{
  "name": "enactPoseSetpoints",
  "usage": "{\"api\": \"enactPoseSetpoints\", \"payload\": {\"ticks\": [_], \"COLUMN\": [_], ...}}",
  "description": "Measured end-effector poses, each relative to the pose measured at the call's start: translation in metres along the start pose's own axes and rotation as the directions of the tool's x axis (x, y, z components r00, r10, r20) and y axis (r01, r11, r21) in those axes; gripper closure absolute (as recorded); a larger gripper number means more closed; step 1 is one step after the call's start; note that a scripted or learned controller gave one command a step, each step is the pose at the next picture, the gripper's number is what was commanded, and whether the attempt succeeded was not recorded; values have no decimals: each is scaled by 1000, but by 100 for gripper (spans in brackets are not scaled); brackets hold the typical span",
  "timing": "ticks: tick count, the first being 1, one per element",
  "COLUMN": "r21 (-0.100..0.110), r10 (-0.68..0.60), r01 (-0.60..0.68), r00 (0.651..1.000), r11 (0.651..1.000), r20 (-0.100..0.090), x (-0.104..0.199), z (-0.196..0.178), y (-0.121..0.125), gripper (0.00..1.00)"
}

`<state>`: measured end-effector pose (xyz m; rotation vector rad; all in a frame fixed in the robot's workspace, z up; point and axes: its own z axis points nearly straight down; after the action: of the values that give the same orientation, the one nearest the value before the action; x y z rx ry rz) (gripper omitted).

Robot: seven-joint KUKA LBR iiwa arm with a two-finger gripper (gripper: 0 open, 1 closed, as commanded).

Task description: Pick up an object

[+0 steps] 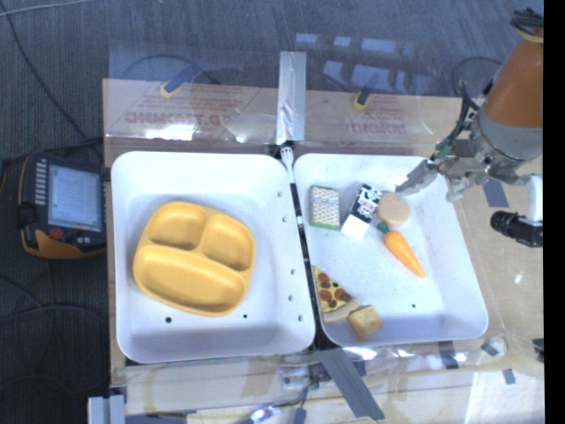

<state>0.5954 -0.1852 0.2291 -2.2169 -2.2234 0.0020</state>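
Nothing is lifted yet: the gripper hangs over the right bin's two o'clock corner, fingers apparently spread and holding nothing, though the view is blurry there. The pick remains.

Right bin, counted:
- one carrot near centre
- one round bun
- one milk carton
- one cracker box
- one pizza slice
- one bread chunk at six o'clock

The left bin holds one yellow divided plate (three compartments).

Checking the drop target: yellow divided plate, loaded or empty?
Empty. The yellow divided plate lies in the left bin, and all three compartments show bare yellow.
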Motion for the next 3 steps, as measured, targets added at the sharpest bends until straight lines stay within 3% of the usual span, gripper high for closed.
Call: {"api": "enactPoseSetpoints", "payload": {"ticks": [1,2,3], "r21": [-1,-16,-17], "r10": [53,153,152], "r01": [-53,-153,-152], "r00": [999,988,988], "r11": [999,988,988], "r20": [0,2,-1], "x": [23,33,34], "z": [127,139,129], "y": [-18,-88,-87], "gripper": [0,0,100]}}
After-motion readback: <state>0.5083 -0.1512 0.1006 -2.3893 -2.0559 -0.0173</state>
